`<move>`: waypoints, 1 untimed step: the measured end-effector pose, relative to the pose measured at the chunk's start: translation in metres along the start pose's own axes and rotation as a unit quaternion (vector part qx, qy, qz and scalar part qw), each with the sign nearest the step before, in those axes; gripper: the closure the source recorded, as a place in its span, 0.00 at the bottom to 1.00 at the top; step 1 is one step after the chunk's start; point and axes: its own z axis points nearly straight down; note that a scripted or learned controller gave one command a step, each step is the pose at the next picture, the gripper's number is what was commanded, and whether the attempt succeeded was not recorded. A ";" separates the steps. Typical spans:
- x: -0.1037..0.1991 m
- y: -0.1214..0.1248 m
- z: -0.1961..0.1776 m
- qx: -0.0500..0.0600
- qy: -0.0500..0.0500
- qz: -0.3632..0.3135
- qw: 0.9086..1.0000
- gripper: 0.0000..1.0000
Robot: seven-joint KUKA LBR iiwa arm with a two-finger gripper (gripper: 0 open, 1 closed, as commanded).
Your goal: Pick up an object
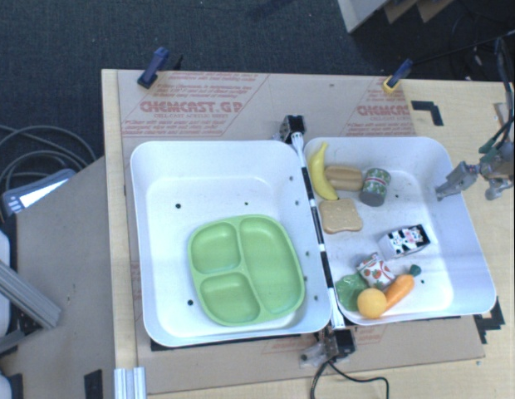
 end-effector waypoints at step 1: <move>0.066 0.053 0.087 0.001 0.001 -0.001 1.000 0.00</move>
